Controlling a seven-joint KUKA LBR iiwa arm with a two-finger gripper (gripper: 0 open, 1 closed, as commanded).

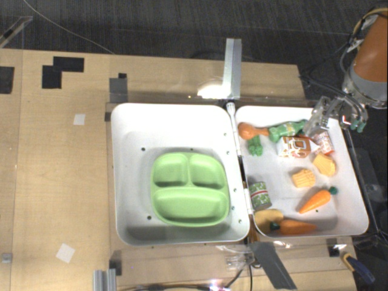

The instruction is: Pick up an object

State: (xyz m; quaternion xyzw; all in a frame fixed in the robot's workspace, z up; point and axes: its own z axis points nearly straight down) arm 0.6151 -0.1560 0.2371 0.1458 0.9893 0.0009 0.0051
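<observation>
Hovering over the right bin (357, 223), the jaws (320, 119) hide their opening; no label on the white packet (293, 146) is readable.

No legible text; print on white packet (295, 146) and small can (259, 193) (too blurred).

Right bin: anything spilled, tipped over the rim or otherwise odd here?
Nothing stands out. The toy foods lie loose inside the right bin, and the green divided tray sits flat in the left bin.

Arm (371, 59) cut off at right edge
</observation>
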